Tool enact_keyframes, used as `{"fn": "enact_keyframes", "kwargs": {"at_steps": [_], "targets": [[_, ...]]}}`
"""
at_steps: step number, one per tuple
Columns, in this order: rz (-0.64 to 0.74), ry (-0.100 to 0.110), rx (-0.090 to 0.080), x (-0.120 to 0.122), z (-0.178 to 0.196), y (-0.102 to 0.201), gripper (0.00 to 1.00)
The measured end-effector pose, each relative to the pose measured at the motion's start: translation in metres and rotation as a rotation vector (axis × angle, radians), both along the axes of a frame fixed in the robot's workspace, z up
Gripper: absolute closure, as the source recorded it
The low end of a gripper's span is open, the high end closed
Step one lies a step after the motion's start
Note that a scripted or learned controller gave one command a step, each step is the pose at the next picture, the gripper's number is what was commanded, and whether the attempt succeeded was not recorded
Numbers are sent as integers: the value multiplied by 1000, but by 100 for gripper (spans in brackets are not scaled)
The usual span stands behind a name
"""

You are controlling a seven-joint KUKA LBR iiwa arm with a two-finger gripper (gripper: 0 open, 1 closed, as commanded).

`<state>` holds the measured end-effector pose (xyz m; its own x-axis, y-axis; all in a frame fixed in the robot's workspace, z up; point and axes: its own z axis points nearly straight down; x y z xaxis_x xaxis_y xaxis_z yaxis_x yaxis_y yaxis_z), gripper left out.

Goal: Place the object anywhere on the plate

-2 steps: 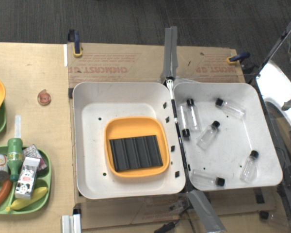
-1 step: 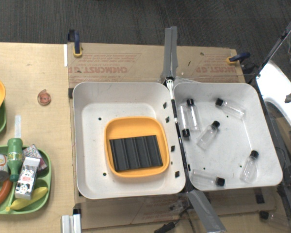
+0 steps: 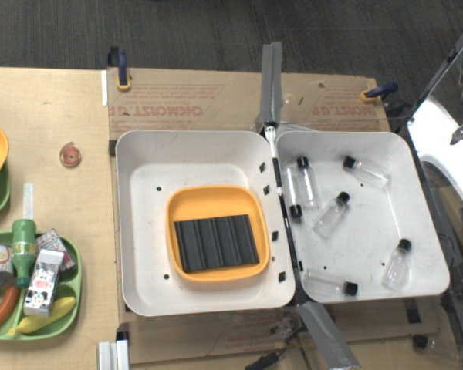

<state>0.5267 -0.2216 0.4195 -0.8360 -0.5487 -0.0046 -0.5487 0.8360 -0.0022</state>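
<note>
While six clear black-capped vials point(image 3: 330, 215) lie scattered apart across the right bin point(image 3: 421, 230), two of them side by side near its left wall, the left bin point(image 3: 141, 230) holds one orange plate point(image 3: 214, 196), and one black ribbed slab point(image 3: 216, 243) lies flat on that plate.
</note>
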Motion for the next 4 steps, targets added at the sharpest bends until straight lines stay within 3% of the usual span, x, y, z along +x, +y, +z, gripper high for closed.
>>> {"fn": "enact_keyframes", "kwargs": {"at_steps": [1,2,3,4], "targets": [[347,3,1,2,-64,0,0],[729,0,0,56,-43,0,0],[1178,0,0,93,-100,1,0],[1255,-1,-1,100,22,6,0]]}}
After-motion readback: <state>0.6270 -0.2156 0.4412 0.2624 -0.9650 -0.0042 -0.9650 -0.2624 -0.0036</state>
